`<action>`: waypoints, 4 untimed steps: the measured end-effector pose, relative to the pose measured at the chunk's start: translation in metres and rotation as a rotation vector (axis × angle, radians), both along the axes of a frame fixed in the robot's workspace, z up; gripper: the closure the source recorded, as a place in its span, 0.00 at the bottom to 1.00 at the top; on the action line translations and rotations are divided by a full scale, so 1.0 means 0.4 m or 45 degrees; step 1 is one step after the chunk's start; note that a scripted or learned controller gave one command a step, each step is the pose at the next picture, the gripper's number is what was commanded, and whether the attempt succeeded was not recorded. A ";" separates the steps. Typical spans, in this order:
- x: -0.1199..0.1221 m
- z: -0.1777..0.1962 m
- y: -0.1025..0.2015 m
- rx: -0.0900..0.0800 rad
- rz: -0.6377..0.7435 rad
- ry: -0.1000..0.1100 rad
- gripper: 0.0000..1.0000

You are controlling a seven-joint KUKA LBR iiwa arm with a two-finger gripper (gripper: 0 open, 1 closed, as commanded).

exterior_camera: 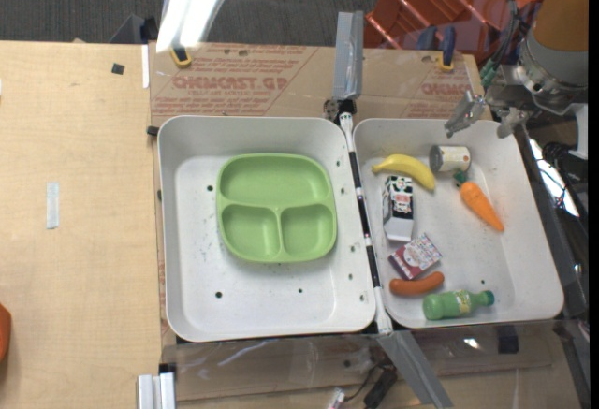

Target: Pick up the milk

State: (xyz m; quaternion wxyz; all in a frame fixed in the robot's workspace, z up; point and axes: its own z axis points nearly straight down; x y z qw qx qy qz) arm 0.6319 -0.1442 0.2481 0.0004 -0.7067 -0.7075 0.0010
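One milk carton [400, 207] lies flat in the right bin [533, 239], just below the banana [405, 167]. Likely light, stiff-ish cardboard; pinch across narrow sides. Tool [487, 114] hovers at bin's far rim, fingers spread, holding nothing.

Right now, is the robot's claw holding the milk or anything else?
Gripper: open, holding nothing, above the right bin's far edge. The milk lies in that bin, untouched.

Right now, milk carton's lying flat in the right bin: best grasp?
Come straight down on the milk carton and pinch its long sides near the middle. It lies flat, long axis running toward the camera. The banana crowds its far end and the snack packet its near end; both long sides look free.
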 end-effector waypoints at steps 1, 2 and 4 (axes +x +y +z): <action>-0.083 -0.296 0.129 0.001 -0.054 0.001 0.00; -0.075 -0.353 0.120 0.008 0.058 -0.034 0.00; -0.141 -0.351 0.115 -0.001 -0.014 -0.052 0.00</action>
